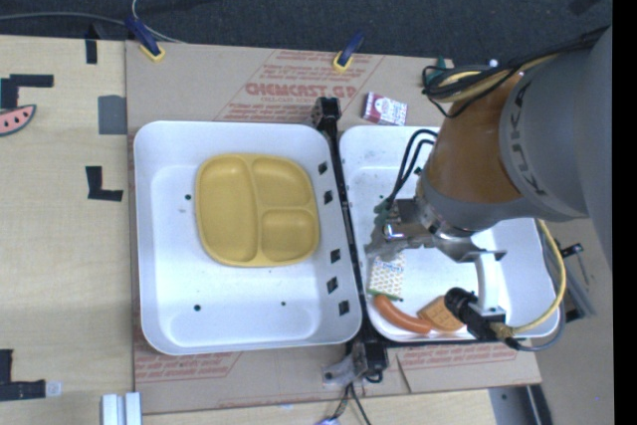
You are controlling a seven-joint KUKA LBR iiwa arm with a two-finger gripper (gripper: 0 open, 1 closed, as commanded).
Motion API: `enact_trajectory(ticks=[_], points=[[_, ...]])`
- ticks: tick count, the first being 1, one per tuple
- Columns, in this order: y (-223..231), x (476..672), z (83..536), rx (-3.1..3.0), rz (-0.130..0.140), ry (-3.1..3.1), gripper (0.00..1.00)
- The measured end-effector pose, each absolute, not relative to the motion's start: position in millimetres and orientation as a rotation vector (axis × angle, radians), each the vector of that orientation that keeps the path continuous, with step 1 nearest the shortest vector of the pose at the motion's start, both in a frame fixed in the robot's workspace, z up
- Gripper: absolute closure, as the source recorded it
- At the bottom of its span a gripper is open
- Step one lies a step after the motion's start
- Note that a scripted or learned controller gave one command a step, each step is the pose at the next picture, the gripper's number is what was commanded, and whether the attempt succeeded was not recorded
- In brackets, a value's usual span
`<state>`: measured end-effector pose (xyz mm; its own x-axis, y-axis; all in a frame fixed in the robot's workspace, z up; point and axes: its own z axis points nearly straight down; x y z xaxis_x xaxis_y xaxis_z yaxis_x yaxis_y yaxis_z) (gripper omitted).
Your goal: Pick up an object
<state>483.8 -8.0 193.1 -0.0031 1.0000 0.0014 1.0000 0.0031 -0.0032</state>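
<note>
Camera view, as we read it, has the hand (390, 236) low in the right bin (523, 259) near the divider; we cannot tell its state. Just below it lie a patterned packet (387, 280) and an orange carrot-like item (401, 316). We note a yellow divided plate (258, 209) in the left bin (164, 244).

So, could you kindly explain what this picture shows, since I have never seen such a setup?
This is one camera fixed above a bench, looking down at a slant. The big grey and orange shape is a robot arm reaching in from the right. Its end effector is lowered into the right white bin, above a small patterned packet and an orange carrot-like toy. Whether it holds anything cannot be seen. The left white bin contains a yellow divided plate. A small red packet lies on the cardboard behind the bins.
</note>
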Motion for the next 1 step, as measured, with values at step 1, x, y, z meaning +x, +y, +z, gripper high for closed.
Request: enact_trajectory(ticks=[1], points=[[-7.3, 484.2, 202.3, -2.213, 0.002, -2.223, 1.0]])
